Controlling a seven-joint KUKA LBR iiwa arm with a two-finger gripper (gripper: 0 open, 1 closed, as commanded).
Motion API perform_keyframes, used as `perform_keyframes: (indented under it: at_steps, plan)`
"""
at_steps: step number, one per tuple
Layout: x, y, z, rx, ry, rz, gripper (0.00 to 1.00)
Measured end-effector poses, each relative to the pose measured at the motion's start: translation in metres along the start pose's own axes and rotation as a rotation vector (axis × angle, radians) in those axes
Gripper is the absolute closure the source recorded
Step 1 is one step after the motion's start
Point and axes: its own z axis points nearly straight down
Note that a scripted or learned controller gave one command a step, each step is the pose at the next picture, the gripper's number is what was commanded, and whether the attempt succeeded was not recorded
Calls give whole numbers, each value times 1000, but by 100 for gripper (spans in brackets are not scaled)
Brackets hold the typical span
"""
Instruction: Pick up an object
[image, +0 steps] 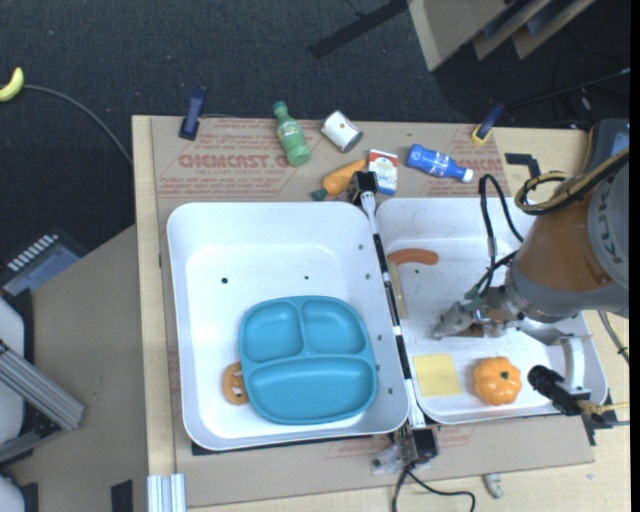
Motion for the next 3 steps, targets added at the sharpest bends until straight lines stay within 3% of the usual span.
perform_keyframes:
  at_steps: [1, 2, 3]
  plan:
    - [-12, 38, -1, -2, -1, 0, 0]
    - [6, 4, 0, 0, 0, 0, 0]
    - [-11, 44, -1, -3, -2, -1, 0]
